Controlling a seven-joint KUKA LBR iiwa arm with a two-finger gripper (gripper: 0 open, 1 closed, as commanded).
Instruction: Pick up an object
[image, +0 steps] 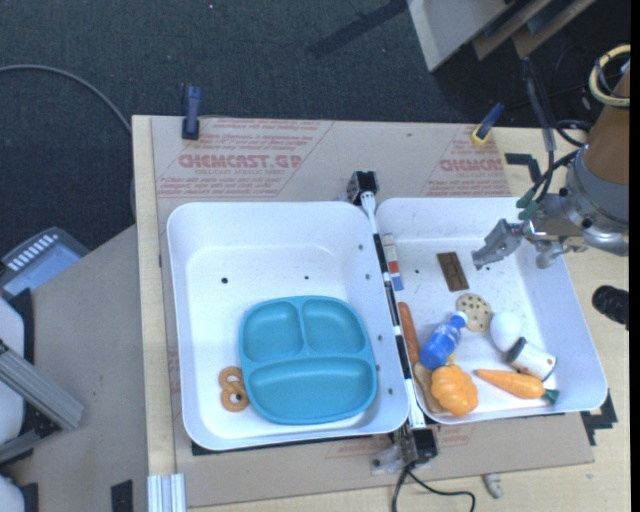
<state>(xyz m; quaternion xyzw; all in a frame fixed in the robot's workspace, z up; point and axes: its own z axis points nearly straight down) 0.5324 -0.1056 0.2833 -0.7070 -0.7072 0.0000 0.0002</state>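
While the gripper (518, 245) hovers above the right bin (580, 330), fingers (492, 250) spread wide and holding nothing, this reads as approach. Candidate objects lie below it: cookie (474, 311), blue bottle (442, 342), carrot (512, 383). Next: descend, centre, close.

I see glossy white plastic bins (200, 300) on a matt brown-paper-covered table (290, 160). The blue divided plate (305, 358) looks like smooth plastic.

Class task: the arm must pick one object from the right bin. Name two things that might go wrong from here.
The toys crowd one corner: the blue bottle touches the orange toy, so a grab may knock or catch both. The gripper hovers near the right bin's far wall, away from that pile, and may close on nothing.
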